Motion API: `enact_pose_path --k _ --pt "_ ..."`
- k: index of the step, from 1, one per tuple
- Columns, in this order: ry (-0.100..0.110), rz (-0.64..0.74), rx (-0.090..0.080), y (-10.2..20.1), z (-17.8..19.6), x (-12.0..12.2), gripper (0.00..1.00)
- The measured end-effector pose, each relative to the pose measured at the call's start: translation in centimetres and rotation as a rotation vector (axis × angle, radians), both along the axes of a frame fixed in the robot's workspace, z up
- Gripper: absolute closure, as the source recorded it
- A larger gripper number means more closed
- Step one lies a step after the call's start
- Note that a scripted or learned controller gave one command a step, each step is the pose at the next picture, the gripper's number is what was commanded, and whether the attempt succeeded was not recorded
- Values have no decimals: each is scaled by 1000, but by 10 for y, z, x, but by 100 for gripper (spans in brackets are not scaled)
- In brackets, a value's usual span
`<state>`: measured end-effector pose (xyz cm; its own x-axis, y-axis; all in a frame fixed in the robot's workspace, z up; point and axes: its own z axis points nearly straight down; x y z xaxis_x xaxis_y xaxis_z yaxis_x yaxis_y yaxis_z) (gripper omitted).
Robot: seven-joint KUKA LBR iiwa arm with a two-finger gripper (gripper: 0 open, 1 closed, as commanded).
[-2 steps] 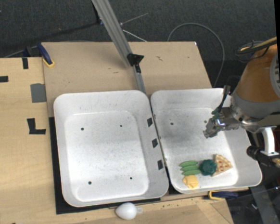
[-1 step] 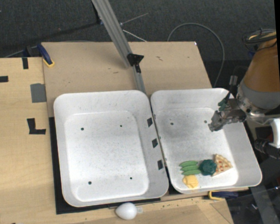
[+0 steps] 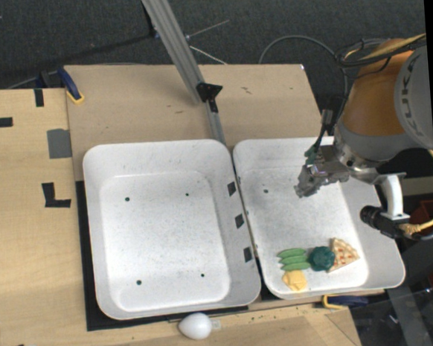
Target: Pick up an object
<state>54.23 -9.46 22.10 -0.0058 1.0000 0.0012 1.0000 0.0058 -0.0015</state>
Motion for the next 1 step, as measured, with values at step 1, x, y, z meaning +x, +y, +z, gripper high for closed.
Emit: enact_pose_path --k 1 --pt "-2 1 1 44 0 36 100"
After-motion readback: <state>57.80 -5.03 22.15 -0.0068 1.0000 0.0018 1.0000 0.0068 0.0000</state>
